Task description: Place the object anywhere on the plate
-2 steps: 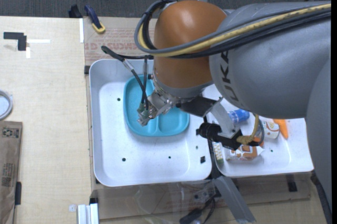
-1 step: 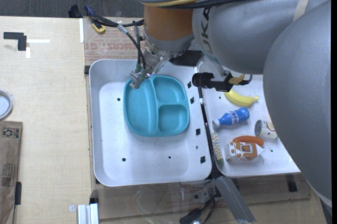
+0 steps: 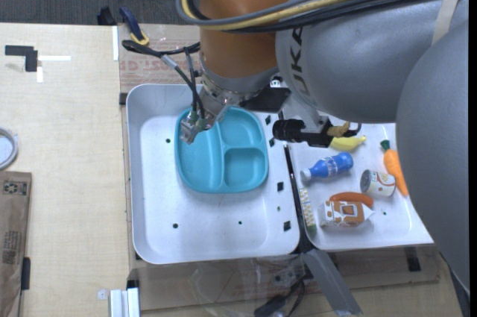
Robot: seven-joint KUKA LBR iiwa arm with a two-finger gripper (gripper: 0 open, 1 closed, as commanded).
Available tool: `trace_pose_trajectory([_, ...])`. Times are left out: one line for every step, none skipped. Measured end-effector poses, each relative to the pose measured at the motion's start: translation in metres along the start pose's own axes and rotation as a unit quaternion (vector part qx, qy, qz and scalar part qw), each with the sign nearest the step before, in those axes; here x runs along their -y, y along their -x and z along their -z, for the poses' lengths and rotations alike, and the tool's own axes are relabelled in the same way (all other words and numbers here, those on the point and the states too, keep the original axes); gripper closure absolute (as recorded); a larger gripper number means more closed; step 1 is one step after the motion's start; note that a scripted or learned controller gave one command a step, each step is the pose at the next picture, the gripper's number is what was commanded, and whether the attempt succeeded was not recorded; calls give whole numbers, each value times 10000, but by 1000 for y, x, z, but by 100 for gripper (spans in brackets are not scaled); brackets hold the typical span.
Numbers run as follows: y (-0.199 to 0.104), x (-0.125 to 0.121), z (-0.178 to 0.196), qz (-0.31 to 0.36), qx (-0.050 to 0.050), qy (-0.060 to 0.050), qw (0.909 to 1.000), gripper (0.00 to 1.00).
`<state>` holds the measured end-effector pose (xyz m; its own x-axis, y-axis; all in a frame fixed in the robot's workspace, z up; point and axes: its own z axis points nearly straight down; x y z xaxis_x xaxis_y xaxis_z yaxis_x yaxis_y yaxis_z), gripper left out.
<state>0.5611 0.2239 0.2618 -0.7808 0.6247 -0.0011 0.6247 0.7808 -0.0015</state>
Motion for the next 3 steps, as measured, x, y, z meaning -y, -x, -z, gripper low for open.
trace_pose_trajectory([-43, 32, -2, -83, -3, -3, 10000, 100])
trace_pose_trajectory([-54, 41, -25, 982, -10, -8, 9952, 100])
trace_pose_trajectory([-68, 48, 1, 820, 0, 7, 9966, 100])
